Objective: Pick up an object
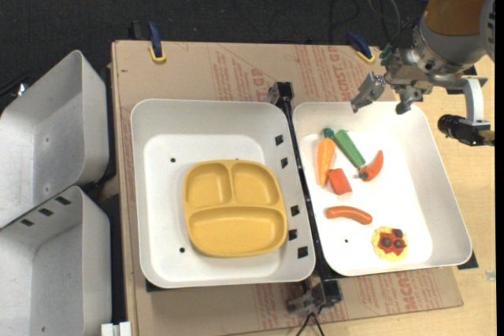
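My gripper (387,96) hangs open above the far edge of the right bin (441,169), with nothing between its two dark fingers. Below it in that bin lie toy foods: an orange carrot (325,157), a green cucumber (349,148), a red chili pepper (373,165), an orange-red block (339,182), a red sausage (349,214) and a small pizza slice (389,241). The carrot and cucumber are the nearest to the gripper, a little toward the camera and left of it.
The left bin (157,169) holds a yellow compartment plate (235,208). Black clips run along the divider (293,169) between the bins. White bins (47,169) stand off the bench at the left. The arm (461,4) comes in from the upper right.
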Robot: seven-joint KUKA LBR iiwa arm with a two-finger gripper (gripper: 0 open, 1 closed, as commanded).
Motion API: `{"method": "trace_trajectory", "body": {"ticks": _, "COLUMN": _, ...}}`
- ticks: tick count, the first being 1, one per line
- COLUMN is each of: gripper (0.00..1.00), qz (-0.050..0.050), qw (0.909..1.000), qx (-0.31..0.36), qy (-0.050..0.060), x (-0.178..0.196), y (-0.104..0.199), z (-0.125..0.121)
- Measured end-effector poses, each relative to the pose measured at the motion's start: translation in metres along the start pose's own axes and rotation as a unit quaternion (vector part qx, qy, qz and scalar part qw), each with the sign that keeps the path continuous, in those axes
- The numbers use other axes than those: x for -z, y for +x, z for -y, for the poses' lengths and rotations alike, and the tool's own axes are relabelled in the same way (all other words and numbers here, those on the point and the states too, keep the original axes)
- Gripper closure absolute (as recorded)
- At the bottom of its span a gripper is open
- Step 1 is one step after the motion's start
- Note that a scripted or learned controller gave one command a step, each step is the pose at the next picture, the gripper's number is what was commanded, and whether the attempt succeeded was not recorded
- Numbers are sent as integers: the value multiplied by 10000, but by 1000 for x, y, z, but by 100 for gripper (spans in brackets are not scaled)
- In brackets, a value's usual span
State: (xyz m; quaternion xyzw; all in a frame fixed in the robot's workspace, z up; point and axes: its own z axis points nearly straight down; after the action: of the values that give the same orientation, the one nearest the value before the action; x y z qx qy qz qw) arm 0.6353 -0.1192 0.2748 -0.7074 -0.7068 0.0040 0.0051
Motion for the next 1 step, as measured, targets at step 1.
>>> {"method": "trace_trajectory", "body": {"ticks": 1, "gripper": 0, "qz": 9, "qw": 10000, "qx": 10, "qy": -64, "x": 7, "y": 0, "z": -2}}
